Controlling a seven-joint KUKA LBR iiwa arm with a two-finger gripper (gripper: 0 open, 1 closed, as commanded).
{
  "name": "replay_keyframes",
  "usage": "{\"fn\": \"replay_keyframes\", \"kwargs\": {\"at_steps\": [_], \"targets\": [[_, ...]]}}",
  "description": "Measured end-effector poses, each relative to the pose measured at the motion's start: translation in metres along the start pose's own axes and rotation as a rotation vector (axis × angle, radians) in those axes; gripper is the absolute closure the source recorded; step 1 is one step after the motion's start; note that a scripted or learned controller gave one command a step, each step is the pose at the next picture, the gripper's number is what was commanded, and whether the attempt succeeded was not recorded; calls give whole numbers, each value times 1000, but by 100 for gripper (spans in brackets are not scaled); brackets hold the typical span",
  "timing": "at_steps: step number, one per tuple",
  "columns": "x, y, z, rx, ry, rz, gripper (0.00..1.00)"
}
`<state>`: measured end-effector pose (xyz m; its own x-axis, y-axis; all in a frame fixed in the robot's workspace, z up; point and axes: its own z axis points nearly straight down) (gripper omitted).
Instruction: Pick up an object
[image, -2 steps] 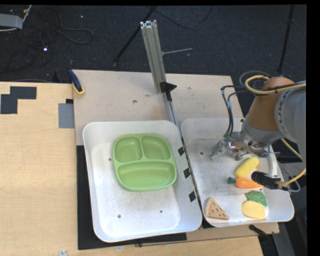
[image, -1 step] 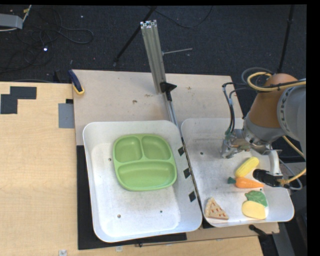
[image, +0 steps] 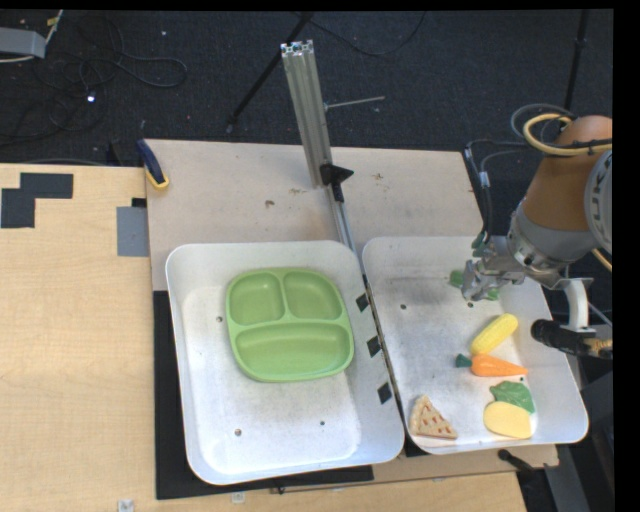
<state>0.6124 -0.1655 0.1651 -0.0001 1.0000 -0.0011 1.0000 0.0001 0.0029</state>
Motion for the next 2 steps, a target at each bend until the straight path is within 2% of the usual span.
{"fn": "replay_keyframes", "kwargs": {"at_steps": [1, 2], "targets": [[-1, 1, -53, -1, 0, -1, 100], [53, 4, -65, 3, 3, -5, 100]]}}
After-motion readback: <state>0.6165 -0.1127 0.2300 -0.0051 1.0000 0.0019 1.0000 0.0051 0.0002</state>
